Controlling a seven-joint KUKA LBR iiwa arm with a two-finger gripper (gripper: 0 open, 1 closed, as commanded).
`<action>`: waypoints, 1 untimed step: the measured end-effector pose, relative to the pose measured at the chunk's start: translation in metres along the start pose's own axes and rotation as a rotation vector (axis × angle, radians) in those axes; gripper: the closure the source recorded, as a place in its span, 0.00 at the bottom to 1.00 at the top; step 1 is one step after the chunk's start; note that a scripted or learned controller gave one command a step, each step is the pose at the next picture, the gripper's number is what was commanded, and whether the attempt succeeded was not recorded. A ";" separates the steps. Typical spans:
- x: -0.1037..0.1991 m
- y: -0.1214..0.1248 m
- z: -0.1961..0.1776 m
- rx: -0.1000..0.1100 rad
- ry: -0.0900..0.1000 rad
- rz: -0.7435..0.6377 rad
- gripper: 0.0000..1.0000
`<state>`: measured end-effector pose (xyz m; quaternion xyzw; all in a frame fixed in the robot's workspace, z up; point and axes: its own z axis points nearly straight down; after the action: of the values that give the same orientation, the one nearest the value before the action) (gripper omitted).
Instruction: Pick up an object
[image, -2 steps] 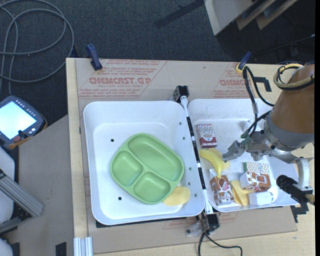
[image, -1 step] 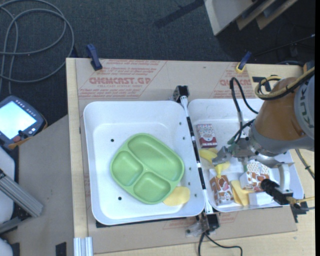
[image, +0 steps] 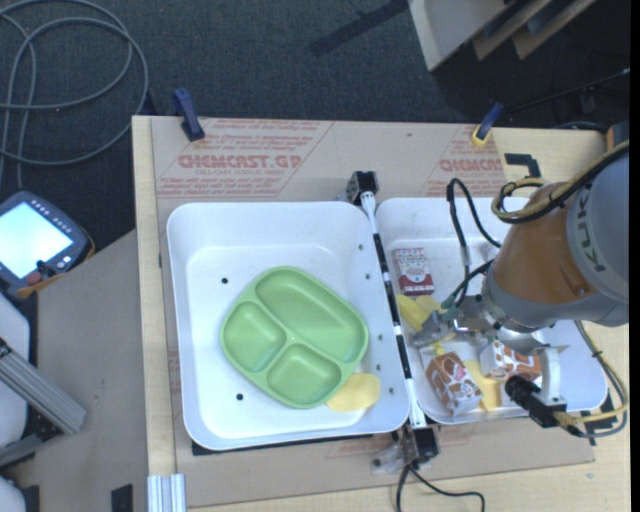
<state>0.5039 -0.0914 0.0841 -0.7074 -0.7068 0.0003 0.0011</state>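
My gripper (image: 447, 326) is low in the right bin (image: 590, 385), reaching in from the right under the orange wrist band. Just left of it lies a yellow piece (image: 413, 308), close to the bin's left wall. A red and white packet (image: 411, 268) lies beyond that, toward the back. A brown wrapped item (image: 452, 380) sits in front of the gripper, with an orange and white item (image: 512, 360) partly under the wrist. Whether the gripper touches any of them is hidden by the arm.
The left bin (image: 200, 240) holds a green divided plate (image: 293, 335) and a pale yellow object (image: 354, 392) at its near right corner. A black clip rail (image: 385, 290) separates the two bins. Cables (image: 460, 215) hang over the back of the right bin.
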 end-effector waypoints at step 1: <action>0.000 -0.024 -0.001 -0.003 0.000 0.000 0.00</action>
<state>0.4795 -0.0916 0.0848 -0.7073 -0.7069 -0.0007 -0.0001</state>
